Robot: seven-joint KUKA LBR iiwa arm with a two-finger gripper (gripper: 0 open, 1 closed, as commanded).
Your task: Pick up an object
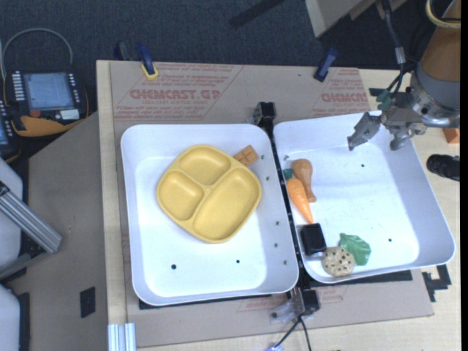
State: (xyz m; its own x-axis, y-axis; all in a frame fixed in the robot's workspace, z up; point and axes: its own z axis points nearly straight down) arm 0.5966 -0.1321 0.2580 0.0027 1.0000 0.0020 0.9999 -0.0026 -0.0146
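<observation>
Pincer (380,137): open, fingers spread, nothing between them, hovering over the upper edge of the right bin (395,203). Carrot (299,199) and drumstick (303,175): touching, down and to the left of the pincer, against the bin's left wall. Black block (313,238), cookie (338,261), green leaf (357,247): clustered well below it. Yellow divided plate (208,193): far left, in the left bin (146,247), a small brown block (246,155) at its rim.
</observation>
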